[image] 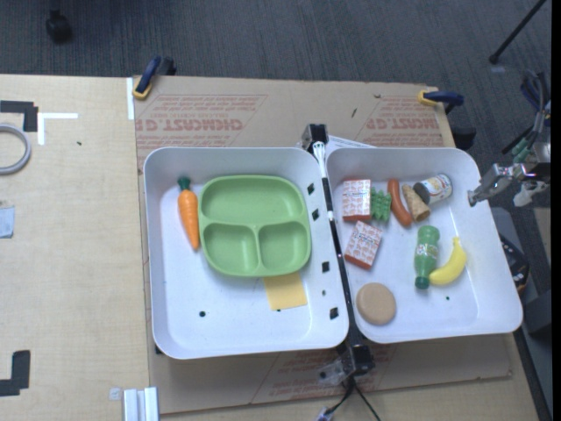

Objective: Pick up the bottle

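Note:
A small green bottle (426,254) lies in the right bin (491,314), its cap toward the front, next to a yellow banana (449,264). A second small bottle with a white label and brown end (429,189) lies at the back of the same bin. My gripper (489,184) hangs at the right bin's far right rim, above and to the right of both bottles, touching neither.
The right bin also holds a sausage (400,203), two red-and-white cartons (356,198) (363,244), a green block (380,204) and a round bun (377,304). The left bin (175,314) holds a green divided plate (256,224), a carrot (188,215) and a yellow slice (287,292).

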Tool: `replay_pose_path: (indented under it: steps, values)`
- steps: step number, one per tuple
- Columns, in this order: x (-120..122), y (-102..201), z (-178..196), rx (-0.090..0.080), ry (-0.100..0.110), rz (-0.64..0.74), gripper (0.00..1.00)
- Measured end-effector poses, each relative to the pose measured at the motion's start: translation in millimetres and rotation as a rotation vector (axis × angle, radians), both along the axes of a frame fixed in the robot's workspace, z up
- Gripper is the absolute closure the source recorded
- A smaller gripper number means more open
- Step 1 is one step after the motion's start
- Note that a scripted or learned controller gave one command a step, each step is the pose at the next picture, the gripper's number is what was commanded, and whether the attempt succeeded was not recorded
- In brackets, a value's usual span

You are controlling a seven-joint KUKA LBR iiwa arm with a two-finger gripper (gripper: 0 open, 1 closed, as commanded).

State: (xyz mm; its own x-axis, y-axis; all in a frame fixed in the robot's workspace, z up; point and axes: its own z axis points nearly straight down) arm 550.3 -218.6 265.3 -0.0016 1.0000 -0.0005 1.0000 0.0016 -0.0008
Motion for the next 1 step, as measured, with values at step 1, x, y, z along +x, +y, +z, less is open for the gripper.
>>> replay_pose_path:
  steps: [1]
  values:
    - [0.7, -0.1, 9.6, -0.001, -0.001, 0.003, 1.00]
